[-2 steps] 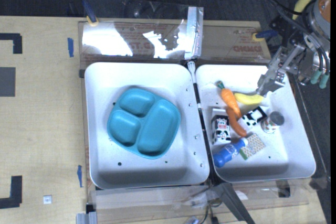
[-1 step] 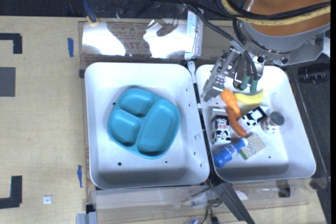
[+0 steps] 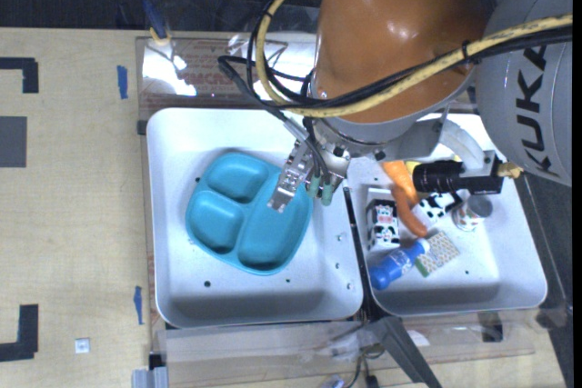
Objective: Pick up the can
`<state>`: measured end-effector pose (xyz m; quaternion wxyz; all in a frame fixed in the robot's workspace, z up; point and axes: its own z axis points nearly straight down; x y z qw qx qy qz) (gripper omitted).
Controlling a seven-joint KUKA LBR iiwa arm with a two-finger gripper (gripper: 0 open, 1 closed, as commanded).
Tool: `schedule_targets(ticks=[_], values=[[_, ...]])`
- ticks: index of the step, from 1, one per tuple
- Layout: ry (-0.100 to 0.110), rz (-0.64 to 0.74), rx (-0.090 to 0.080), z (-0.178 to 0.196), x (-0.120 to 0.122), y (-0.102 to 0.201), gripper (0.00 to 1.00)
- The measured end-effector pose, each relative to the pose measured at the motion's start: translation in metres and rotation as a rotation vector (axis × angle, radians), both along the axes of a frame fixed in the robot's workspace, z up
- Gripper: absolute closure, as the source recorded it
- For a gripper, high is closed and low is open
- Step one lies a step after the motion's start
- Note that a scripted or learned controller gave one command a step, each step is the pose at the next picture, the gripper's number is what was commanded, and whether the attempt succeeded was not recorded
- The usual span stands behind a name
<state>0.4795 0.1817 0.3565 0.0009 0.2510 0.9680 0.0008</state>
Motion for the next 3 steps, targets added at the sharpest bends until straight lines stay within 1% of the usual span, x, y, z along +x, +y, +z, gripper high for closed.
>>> schedule_targets(ticks=[1, 2, 3], values=[[-0.006, 0.493, 0.001, 0.006, 0.007, 0.032, 1.0], [0.001, 0.283, -0.001, -0.031, 0.025, 0.043, 1.0], [0.004, -0.049, -0.001, -0.101, 0.014, 0.043, 1.0]])
